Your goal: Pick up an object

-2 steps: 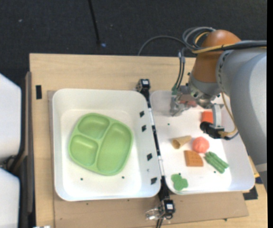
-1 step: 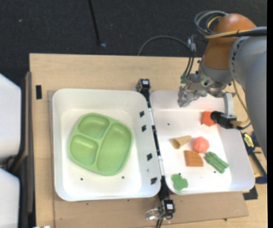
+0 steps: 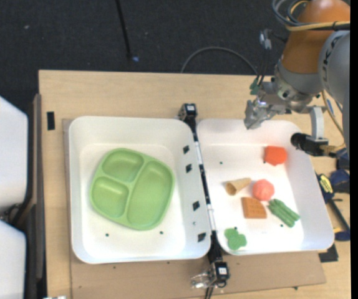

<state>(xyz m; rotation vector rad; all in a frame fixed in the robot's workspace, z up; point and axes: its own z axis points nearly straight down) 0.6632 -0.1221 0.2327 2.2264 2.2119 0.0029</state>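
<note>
My gripper (image 3: 254,116) hangs over the far edge of the right bin (image 3: 229,145), with nothing visible between its fingers. In that bin lie an orange block (image 3: 275,155), a tan cone (image 3: 237,185), a red-pink ball (image 3: 263,189), a brown waffle-like square (image 3: 253,208), a green pickle-like piece (image 3: 283,212) and a small green leafy piece (image 3: 234,239). The orange block is the nearest object, below and right of the gripper. All of the objects rest on the bin floor.
The left bin (image 3: 82,139) holds a green divided plate (image 3: 132,189). A black-clipped divider (image 3: 198,167) runs between the bins. White boxes (image 3: 7,154) stand at the bench's left. A cable (image 3: 216,58) loops behind the bins.
</note>
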